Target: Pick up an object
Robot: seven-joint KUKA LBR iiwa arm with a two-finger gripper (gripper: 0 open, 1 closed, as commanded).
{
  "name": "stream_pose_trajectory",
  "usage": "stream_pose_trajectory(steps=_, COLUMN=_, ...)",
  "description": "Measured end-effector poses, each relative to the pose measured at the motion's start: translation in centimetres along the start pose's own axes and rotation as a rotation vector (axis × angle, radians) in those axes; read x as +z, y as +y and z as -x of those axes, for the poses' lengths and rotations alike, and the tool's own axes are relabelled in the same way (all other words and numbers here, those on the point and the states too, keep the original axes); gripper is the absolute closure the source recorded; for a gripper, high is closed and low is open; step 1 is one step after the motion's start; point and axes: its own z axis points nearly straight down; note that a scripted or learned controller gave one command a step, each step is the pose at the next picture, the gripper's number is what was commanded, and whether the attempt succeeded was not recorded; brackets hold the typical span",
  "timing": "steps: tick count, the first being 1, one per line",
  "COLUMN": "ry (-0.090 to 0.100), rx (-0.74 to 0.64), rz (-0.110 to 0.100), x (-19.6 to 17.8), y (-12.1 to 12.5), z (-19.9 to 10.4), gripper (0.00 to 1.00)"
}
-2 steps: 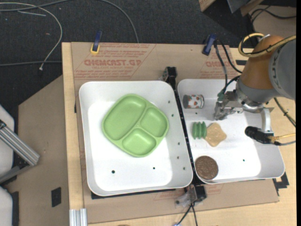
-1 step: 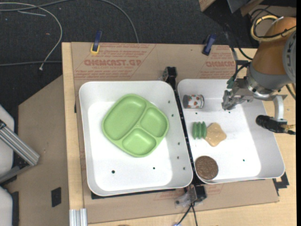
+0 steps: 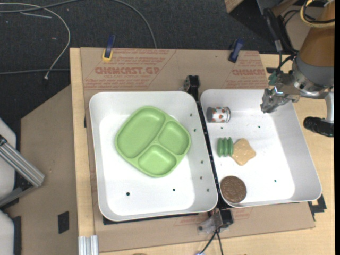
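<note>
The brown disc [image 3: 233, 188] sits at the right bin's [image 3: 297, 158] near edge — an easy target. My gripper [image 3: 270, 104] hovers by the far rim; I cannot tell its opening. I'd descend squarely — centred over the disc.

One fixed camera looks down aslant on both bins [image 3: 101, 142].

Place: a robot lab or test workshop.
Bench: a cardboard sheet [image 3: 159, 68] fixed with 2 blue clamps [image 3: 109, 45].
Floor: dark carpet with loose cables [image 3: 58, 20].
Equipment: 2 white bins [image 3: 101, 142], a grey and orange arm [image 3: 317, 52], an aluminium frame bar [image 3: 18, 163].
</note>
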Motion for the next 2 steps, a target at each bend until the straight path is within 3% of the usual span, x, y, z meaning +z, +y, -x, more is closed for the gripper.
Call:
stream_pose_trajectory(steps=1, ry=0.001, rx=0.000, rz=-0.003, x=-3.8, y=0.1, z=0.0, gripper=1.00)
stream_pose_trajectory(steps=2, ry=0.005, rx=-0.003, rz=-0.012, x=-2.3, y=-1.4, z=-4.6, gripper=1.00)
